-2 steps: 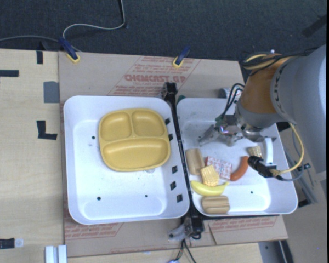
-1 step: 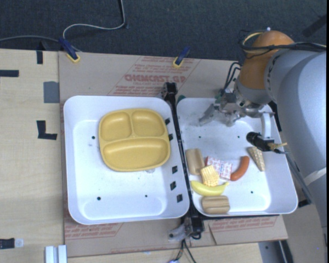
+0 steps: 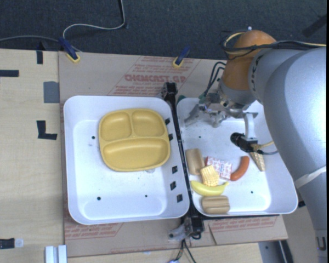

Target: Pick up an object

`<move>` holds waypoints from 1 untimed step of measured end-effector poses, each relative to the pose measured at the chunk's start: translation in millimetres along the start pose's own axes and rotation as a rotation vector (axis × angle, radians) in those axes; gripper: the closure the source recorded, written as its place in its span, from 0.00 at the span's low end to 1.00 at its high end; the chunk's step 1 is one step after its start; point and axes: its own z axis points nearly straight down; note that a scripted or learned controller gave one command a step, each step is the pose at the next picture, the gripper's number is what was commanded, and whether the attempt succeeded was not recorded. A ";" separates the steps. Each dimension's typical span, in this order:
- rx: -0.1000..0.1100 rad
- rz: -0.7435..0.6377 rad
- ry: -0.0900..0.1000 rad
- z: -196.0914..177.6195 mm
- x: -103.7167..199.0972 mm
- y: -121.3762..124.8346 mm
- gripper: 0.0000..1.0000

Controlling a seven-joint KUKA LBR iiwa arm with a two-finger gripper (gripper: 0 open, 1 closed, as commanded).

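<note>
My gripper [image 3: 204, 117] hangs over the far end of the right bin [image 3: 274, 199], close to its left wall. It is open with nothing between its fingers. The toy foods lie nearer the front of that bin: a tan bread roll [image 3: 194, 160], a yellow corn piece [image 3: 209, 175], a white and pink packet [image 3: 221, 166], a red sausage [image 3: 240, 169], a yellow banana [image 3: 207, 189], a brown bun [image 3: 215, 204] and a tan cone [image 3: 257, 159]. All of them lie below the gripper in the view, apart from it.
The left bin [image 3: 79, 163] holds a yellow divided plate [image 3: 134, 138]. A black divider [image 3: 175, 141] runs between the two bins. The grey arm [image 3: 296, 108] covers the right bin's far right side. Cardboard lies under the bins.
</note>
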 end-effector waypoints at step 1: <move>0.000 0.000 -0.002 -0.3 -12.7 -0.1 0.00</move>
